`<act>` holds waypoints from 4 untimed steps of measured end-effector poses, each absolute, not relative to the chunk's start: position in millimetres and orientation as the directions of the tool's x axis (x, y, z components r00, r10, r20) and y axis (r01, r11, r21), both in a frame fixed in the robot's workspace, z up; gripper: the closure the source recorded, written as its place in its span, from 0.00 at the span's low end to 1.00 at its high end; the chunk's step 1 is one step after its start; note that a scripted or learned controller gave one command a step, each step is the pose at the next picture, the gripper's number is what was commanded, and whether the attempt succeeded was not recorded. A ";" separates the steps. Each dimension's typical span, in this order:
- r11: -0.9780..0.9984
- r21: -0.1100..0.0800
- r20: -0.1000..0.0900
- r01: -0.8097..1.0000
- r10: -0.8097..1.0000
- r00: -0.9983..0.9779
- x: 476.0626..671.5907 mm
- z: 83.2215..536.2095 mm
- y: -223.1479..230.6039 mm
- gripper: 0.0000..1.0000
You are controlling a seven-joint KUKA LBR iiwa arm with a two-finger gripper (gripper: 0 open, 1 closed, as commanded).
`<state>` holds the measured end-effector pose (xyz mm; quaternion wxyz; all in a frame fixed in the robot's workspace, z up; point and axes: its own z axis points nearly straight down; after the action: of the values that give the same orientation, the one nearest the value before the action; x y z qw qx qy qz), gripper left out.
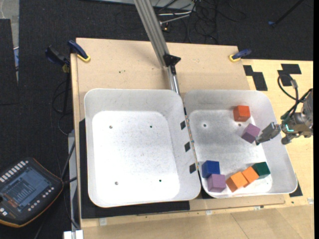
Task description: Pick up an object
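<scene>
Camera view, from above: we see two white bins side by side on a tan bench (209,59). The left bin (99,133) has a speckled floor. The right bin (279,148) holds six blocks. An orange block (241,113) sits near its far right corner, and a purple block (250,133) lies just below it, tilted. Along the near edge we find a blue block (211,168), a second purple block (216,182) touching it, a second orange block (240,179) that may be two side by side, and a green block (261,170) at the right end of that row.

The gripper (275,132) reaches in from the right, over the right bin's right edge. One dark finger (266,133) points at the tilted purple block, its tip just beside it. We see nothing between the fingers, and we cannot tell how far apart they stand.
</scene>
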<state>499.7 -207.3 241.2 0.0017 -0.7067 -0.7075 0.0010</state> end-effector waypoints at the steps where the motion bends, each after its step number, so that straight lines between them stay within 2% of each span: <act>1: 0.001 0.000 0.000 1.000 1.000 -0.001 500.6 243.2 -207.2 0.00; 3: -0.001 -0.006 0.002 1.000 1.000 0.001 499.6 114.9 -204.2 0.00; 4: -0.001 -0.001 0.000 1.000 1.000 0.001 499.7 94.3 -203.8 0.00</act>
<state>499.7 -203.8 94.3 0.0003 -0.7073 -0.7069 0.0004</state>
